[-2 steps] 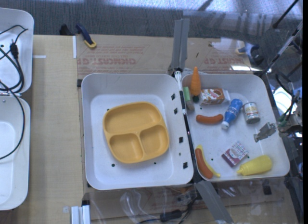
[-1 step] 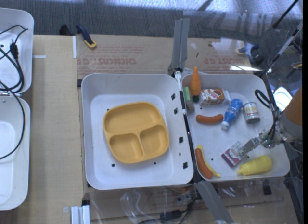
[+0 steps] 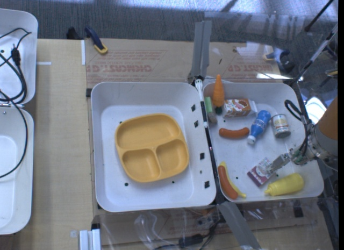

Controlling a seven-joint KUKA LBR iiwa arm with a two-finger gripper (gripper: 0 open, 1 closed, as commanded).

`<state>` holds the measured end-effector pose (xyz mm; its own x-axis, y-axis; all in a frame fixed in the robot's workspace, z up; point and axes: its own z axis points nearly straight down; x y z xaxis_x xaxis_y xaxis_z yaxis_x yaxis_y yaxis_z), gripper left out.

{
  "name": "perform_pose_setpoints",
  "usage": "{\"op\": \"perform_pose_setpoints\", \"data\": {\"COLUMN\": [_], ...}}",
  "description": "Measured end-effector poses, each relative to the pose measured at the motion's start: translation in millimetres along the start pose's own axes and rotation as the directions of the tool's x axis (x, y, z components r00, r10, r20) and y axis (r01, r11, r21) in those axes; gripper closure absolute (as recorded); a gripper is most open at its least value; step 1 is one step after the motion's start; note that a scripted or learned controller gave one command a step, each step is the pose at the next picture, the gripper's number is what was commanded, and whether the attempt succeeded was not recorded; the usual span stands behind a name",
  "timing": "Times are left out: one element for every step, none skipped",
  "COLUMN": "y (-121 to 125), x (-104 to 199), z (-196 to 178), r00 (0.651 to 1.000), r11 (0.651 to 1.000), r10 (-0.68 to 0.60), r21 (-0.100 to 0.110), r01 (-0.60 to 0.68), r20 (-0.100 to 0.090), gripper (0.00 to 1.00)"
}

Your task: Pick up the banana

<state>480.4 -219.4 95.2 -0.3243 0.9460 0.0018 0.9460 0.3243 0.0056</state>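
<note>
Left bin holds a yellow three-compartment plastic tray [image 3: 152, 148]. In the right white bin [image 3: 317, 190], the small yellow banana [image 3: 232, 181] lies at the near-left corner beside a red sausage [image 3: 226, 182], long axis running near-to-far. The gripper [image 3: 275, 164] hovers right of it, over a small red packet [image 3: 259, 172]; whether it is open or clenched cannot be judged. Next move: leftward.

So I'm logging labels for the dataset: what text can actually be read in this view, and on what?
Brown cardboard sheet behind the bins: red print, upside down, too blurred to read reliably.
Small white snack packet: print too small.
Small metal can: label unreadable.
Blue plastic bottle: no legible text.
</note>
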Motion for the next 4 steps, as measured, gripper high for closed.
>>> {"op": "perform_pose_setpoints", "data": {"y": [4, -1, 13, 0], "x": [17, -2, -7, -3], "z": [-64, -1, 0, -1], "r00": [1.0, 0.982, 0.974, 0.91], "r11": [1.0, 0.982, 0.974, 0.91], "r10": [0.029, -0.189, -0.228, -0.414], "r21": [0.005, 0.0, 0.002, 0.0], "r01": [-0.029, 0.189, 0.228, 0.414], "r20": [0.003, 0.005, 0.004, 0.009], "gripper": [0.0, 0.0, 0.0, 0.0]}}
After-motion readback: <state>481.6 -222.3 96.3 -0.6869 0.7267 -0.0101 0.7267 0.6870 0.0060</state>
